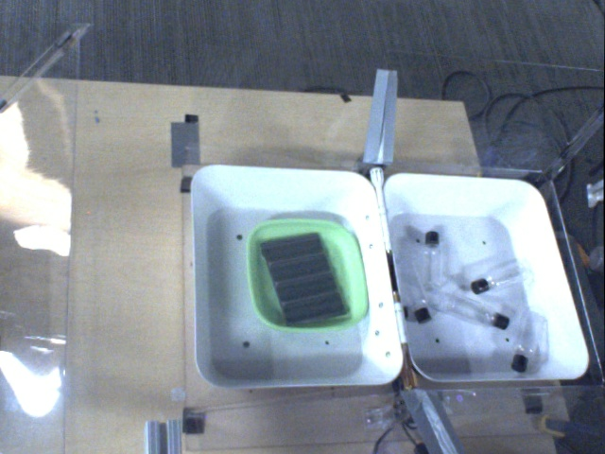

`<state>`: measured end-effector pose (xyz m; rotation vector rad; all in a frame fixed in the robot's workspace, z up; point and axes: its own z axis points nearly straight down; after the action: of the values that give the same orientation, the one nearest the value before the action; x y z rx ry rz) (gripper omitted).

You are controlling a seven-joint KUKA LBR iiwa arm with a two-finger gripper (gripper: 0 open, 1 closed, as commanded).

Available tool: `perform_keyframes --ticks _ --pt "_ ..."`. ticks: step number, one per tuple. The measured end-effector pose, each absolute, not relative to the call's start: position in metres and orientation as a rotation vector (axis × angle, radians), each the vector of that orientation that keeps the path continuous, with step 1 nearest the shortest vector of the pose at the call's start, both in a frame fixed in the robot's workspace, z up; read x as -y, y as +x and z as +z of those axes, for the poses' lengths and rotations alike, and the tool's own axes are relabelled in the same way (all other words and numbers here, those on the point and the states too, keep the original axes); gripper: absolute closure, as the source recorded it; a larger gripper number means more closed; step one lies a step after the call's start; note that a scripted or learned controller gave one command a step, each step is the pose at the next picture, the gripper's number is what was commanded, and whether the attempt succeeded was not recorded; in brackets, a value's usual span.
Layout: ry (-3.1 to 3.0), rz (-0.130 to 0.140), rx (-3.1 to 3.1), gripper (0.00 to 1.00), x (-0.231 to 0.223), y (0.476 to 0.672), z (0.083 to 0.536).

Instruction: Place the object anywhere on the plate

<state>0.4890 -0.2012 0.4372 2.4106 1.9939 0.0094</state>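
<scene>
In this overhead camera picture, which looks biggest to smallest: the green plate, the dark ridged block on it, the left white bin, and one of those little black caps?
1. Left white bin
2. Green plate, inside that bin
3. Dark ridged block, lying on the plate
4. Black cap in the right bin, smallest by far

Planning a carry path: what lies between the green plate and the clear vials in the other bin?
In the camera view, the two bins' raised white rims lie between the green plate and the clear vials.
</scene>
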Motion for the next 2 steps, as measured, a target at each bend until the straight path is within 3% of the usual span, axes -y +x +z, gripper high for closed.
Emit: perform_keyframes --ticks 2 --pt "2.651 0.010 -1.666 0.00 0.1934 0.4890 0.4369"
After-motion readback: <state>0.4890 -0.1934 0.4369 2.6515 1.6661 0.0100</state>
